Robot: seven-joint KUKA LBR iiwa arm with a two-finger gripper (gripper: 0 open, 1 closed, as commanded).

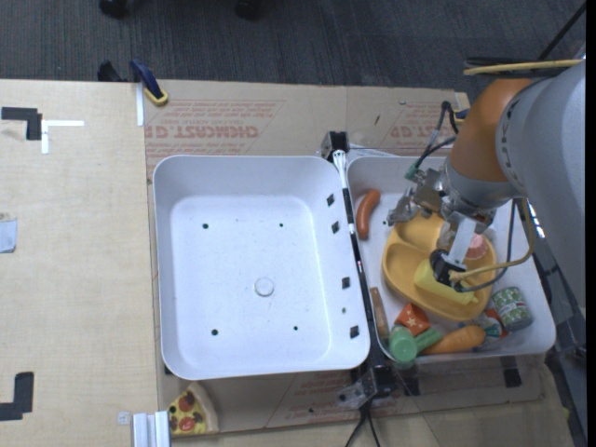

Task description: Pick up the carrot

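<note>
The carrot (455, 340), orange with a green top, lies along the front wall of the right bin (533, 341). My gripper (413, 205) hangs over the back half of that bin, above the rim of a yellow bowl (407, 270), well behind the carrot. Nothing shows between its fingers, and the wrist hides how they stand.
An orange-red sausage-shaped toy (366, 211) lies by the right bin's left wall, with a brown stick (378, 311) in front of it. A red piece (411, 318) and a green-grey toy (510, 307) flank the carrot. The left bin (168, 250) holds a small white disc (264, 288).
</note>
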